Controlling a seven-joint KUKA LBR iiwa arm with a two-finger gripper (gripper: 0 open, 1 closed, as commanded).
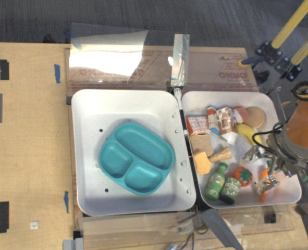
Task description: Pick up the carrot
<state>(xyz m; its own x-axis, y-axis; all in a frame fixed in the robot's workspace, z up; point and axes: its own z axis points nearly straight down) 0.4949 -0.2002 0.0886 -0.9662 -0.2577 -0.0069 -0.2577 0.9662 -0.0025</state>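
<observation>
Reading no legible labels on the red-white packets (219, 120), I find the metal gripper (269, 175) at the right white bin's (288, 196) four o'clock, closed on the orange carrot (265, 190), green bottles (222, 184) beside.

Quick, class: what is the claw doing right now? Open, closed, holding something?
Claw: low in the right bin, at the carrot. Whether it is open, closed or gripping cannot be told.
</observation>
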